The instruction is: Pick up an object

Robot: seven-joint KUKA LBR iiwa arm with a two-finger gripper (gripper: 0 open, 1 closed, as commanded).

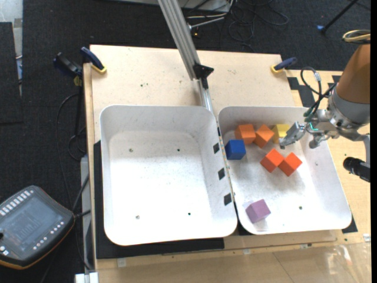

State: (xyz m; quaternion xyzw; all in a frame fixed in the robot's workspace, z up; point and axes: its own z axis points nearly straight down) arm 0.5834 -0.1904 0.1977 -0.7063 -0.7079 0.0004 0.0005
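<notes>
A: Where does the claw (293, 137) stand now?

B: It hangs over the upper right part of the right bin (330, 211), just beside the yellow cube (283, 130). The arm (353, 93) comes in from the right. If its fingers are apart or together, one cannot tell; the view is too small and dark there. Nothing shows between them.

A: And the things to pick?

B: All are in the right bin. Two orange cubes (255, 134) lie touching each other next to the yellow one, a blue cube (235, 150) is to their left near the bin wall, two more orange cubes (281, 161) lie together lower down, and a purple cube (257, 211) is alone near the front. The left bin (118, 122) on the same surface (153, 75) holds none.

A: What can go wrong?

B: The cubes near the claw are packed close. In my judgement, a finger may land on top of a neighbour or push two cubes together, so the claw closes on an edge and the cube slips out. The bin's back wall is also near and may block one finger.
</notes>
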